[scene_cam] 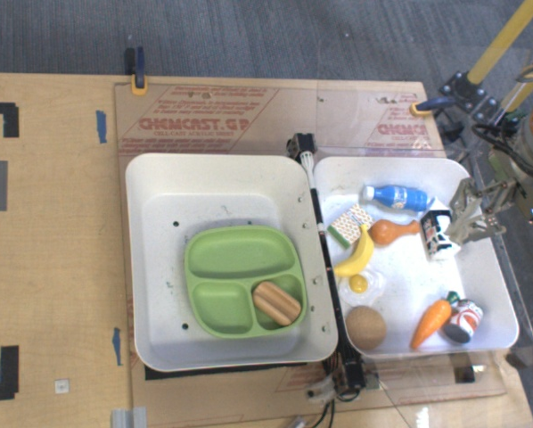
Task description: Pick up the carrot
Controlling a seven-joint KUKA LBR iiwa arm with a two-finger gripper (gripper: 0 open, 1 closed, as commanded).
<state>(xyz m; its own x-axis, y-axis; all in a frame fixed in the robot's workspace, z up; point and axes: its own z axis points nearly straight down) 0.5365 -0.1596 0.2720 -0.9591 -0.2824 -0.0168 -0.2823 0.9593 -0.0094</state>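
The carrot (430,323), orange with a green top, lies tilted near the front right corner of the right bin (498,275). Its leafy end touches a small red, white and black toy (463,319). My gripper (474,214) hovers over the right bin's far right side, well behind the carrot and close to a black and white carton (438,234). Its fingers look open, with nothing between them.
The right bin also holds a blue bottle (397,197), an orange drumstick-shaped toy (393,231), a banana (359,252), a green and white box (348,224) and a brown ball (366,325). In the left bin (151,239), a green divided plate (240,261) bears a hot dog (276,301).
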